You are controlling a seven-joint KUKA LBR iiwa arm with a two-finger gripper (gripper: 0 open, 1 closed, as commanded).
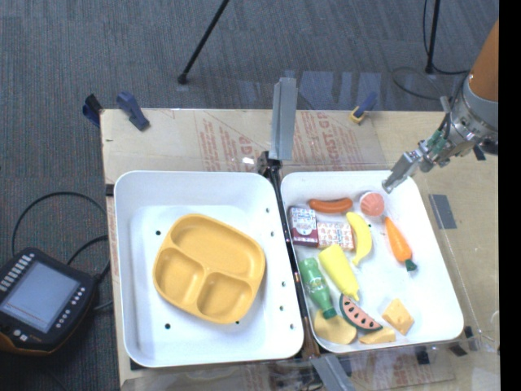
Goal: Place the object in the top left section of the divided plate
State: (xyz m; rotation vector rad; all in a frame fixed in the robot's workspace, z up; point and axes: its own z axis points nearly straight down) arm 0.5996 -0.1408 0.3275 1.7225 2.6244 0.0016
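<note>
A yellow divided plate point(210, 269) lies in the left white bin point(137, 283), with one large section toward the back and two small ones toward the front. The right white bin point(435, 287) holds several toy foods: a sausage point(330, 205), a pink-red round fruit point(372, 204), a carrot point(398, 242), a banana point(359, 236), a red and white box point(303, 226), a yellow bottle point(339, 270), a green bottle point(316, 283), a watermelon slice point(358, 314) and a cheese wedge point(399, 316). My gripper point(394, 179) hangs over the right bin's back rim, just above and right of the round fruit, with nothing seen in it.
A grey upright post point(283, 125) stands behind the seam between the bins. A teach pendant point(37, 300) with its cable lies on the floor at left. Blue clamps point(132, 110) and a yellow clamp point(359, 114) sit on the bench's back edge. Tripod legs point(207, 35) stand behind.
</note>
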